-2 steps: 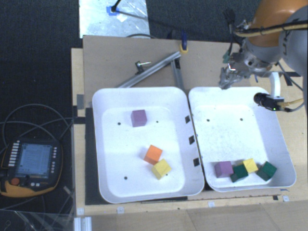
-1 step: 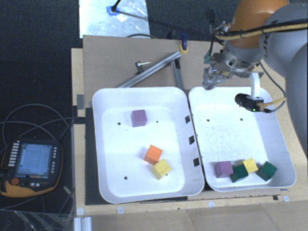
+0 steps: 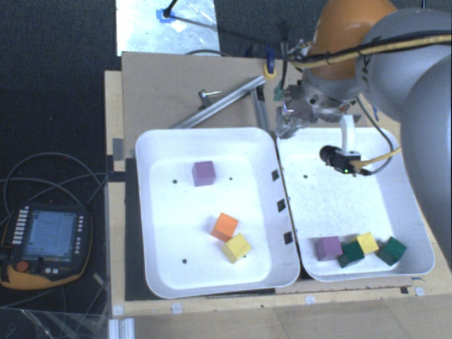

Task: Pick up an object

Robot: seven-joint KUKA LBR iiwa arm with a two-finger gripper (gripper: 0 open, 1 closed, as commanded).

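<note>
The left bin (image 3: pixel 152 210) holds a purple cube (image 3: pixel 203 173) towards the back, with an orange cube (image 3: pixel 224 226) and a yellow cube (image 3: pixel 236 247) touching each other nearer the front. Along the front wall of the right bin (image 3: pixel 353 203) sit a purple cube (image 3: pixel 328 248), a dark green block (image 3: pixel 349 253), a yellow cube (image 3: pixel 366 243) and another dark green block (image 3: pixel 392 250). My gripper (image 3: pixel 288 124) hangs at the back left corner of the right bin, by the divide between the bins, far from all the blocks. Nothing is seen in its grasp.
A metal rod (image 3: pixel 219 101) lies slanted on the board behind the left bin. A black module with a green light (image 3: pixel 340 157) and a cable hangs over the back of the right bin. A teach pendant (image 3: pixel 46 242) lies left of the bench.
</note>
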